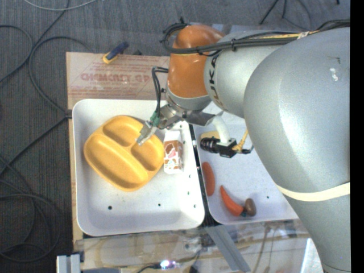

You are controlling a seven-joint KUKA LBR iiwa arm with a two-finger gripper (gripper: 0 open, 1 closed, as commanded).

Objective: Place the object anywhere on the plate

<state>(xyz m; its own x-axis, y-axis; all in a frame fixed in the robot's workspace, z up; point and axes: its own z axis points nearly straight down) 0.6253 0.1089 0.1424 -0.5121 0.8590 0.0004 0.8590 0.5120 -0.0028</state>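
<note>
A yellow plate [119, 152] with three compartments lies in the left bin [136, 215], towards its back left. A small brown-and-white carton [173, 155] with a red top lies on the bin floor, touching the plate's right edge. My gripper [142, 137] hangs over the plate's right rim, just left of the carton. Its fingers are drawn together to a narrow tip and nothing shows between them. The arm's orange band and grey body cover the back right of the left bin and much of the right bin.
In the right bin [256, 175] a red sausage [209, 178] lies along the left wall. An orange-red pepper [230, 201] lies near the front, with a dark brown piece [249, 207] at its right end. Cardboard [114, 78] lies behind the left bin.
</note>
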